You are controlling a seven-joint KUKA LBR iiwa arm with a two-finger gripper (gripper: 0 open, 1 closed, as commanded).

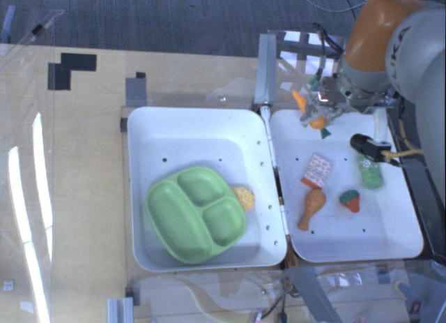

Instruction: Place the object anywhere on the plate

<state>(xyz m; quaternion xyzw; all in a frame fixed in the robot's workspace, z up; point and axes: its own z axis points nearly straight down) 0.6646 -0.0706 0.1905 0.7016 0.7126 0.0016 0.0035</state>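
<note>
Camera view: claw (pixel 315 114) over right bin's far edge grasps an orange carrot-like object (pixel 301 100); green plate (pixel 196 213) lies well apart in left bin. Thin grip may slip in transit.

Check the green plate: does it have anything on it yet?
Empty. The green plate shows three bare compartments; the yellow item lies beside its rim, on the bin floor.

In the right bin (pixel 390 245) I see a drumstick (pixel 311 208), a strawberry (pixel 350 201) and a red-patterned box (pixel 317 170); a yellow lump (pixel 243 197) lies in the left bin (pixel 174 130)
</note>
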